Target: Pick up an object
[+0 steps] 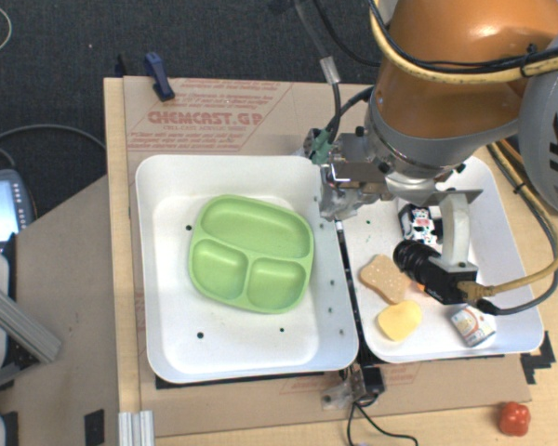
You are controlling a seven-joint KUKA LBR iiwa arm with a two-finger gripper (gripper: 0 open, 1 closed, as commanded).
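Status: my gripper [418, 219] hangs over the right bin [498, 240], near its far end and close to the wall it shares with the left bin [167, 277]. My own wrist blocks the view, so I can't tell whether it's wide or narrow. I see nothing held.

Candidates, all placed from the gripper:
- tan bread slice [385, 279] — nearest. It's just toward the near edge of the bin and a little toward the shared wall, lying flat.
- yellow piece [399, 321] — just past the slice on the same line, touching it or nearly so. I can't tell which.
- small can [471, 324] — toward the near edge but on the outer side, lying tilted by the rim, well apart from the slice.
- green divided plate [252, 253] — across the wall in the left bin, well apart.

Handling guesses:
- The slice looks light and thin, probably toy foam or plastic, so weight shouldn't matter. It lies flat, so there's little edge to catch. I'd pinch across its narrow width and come down low.
- The yellow piece is rounder and thicker, and probably the easier pinch. It looks smooth, so it may squirt out if I'm off-centre.
- The can should be stiff but will likely roll.
- The plate is too wide for me except at the rim.

My pick is the yellow piece or the slice. The risk is that they sit so close I could nudge one while closing on the other.
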